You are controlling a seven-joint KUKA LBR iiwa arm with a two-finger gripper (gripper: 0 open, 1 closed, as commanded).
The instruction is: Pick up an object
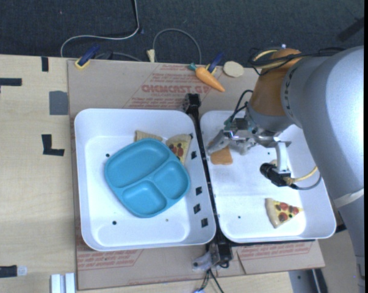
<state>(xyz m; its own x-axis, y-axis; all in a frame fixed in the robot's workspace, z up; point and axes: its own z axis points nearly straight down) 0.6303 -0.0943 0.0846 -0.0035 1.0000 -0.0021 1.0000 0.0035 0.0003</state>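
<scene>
End effector [222, 144] near right bin's [318, 227] inner wall

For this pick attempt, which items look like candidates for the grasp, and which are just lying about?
Job in hand:
gripper, low in the right bin
orange piece just beside it
pizza slice, also in that bin

Lying about:
blue tray in the left bin
carrot on the cardboard behind the bins

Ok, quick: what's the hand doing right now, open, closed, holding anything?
Hand: low in the right bin, right at the orange food piece. Open or closed cannot be told from this view, nor any grip on the piece.
</scene>
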